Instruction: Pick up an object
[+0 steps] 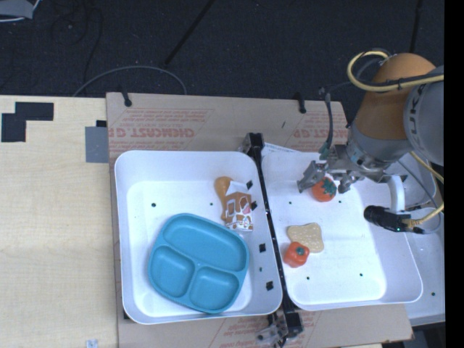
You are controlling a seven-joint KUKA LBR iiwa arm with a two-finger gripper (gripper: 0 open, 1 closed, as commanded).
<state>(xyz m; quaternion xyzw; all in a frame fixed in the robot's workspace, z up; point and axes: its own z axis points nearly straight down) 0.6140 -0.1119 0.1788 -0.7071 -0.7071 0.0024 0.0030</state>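
Arm comes in from the right edge of the frame, grey body with the orange band at upper right. Claw (325, 182) sits over the upper part of the right bin (406, 285). Its fingers are spread apart, one on each side of a small red-orange tomato (323, 189) with a green top. The tomato is between the fingers; can't tell if it is touching the bin floor or lifted off it.

Right bin, lower left area: a tan bread slice (306, 235), flat on the floor. Just below and left of it, touching or nearly so, a second red-orange tomato (296, 254) with a green stem. Both are well apart from the claw.

Left bin (134, 194): a blue divided plate (199, 262) with three compartments takes up the lower middle. Above it to the right, a brown and white patterned packet (238, 212) lies close to the divider between the bins. A small orange-brown piece (222, 187) lies just up-left of the packet, touching it.

Both bins sit on a cardboard sheet (196, 125) with red print. The light wood tabletop (51, 223) fills the left of the frame. Black cables run across the dark floor along the top.
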